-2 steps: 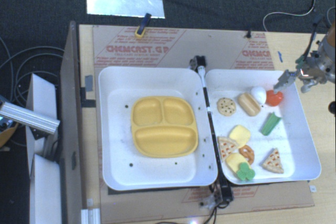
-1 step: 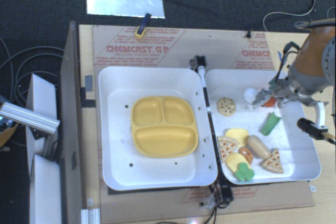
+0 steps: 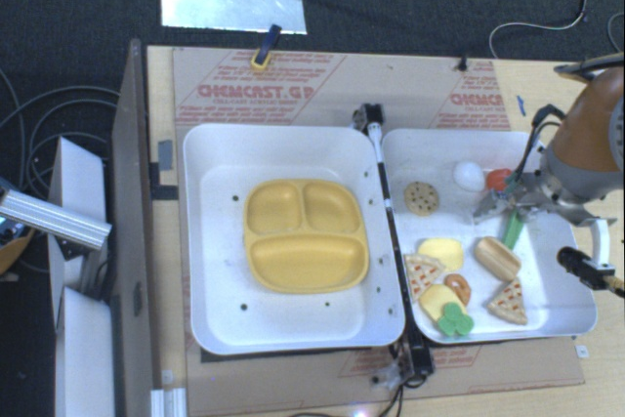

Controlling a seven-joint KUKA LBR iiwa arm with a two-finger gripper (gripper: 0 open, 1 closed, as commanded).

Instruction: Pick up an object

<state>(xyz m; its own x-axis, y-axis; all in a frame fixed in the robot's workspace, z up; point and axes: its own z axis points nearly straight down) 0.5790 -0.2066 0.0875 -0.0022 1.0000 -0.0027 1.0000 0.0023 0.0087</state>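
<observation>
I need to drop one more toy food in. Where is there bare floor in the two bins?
Free: the left bin floor around the yellow tray, and the right bin's top-left strip above the cookie. Crowded: its lower half, around the hot dog and pizza slices, and beside the gripper.

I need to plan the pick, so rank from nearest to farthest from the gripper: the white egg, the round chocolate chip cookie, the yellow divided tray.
1. White egg, right bin, just left of the gripper.
2. Round chocolate chip cookie, farther left, same bin.
3. Yellow divided tray, left bin.
</observation>
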